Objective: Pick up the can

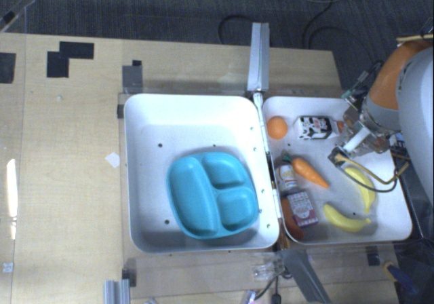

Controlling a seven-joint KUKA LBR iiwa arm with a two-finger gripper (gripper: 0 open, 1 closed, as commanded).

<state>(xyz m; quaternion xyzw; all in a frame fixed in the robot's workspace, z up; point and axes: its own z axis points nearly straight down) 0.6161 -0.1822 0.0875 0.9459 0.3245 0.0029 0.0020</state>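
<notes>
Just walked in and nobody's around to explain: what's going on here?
The grey arm reaches in from the right, with its pincer over the far right part of the right bin. The can lies at that bin's near-left corner, apart from the pincer, near a carrot and a banana. The left bin holds a blue divided plate.

A pale wooden table (68, 180) seen from above at a slant. Two shallow white bins sit on it side by side, edges meeting: the left bin (146, 133) and the right bin (388, 222). Black angular patches (70, 56) mark the table's far left. A grey metal rail (258, 58) lies behind the bins' join.
</notes>
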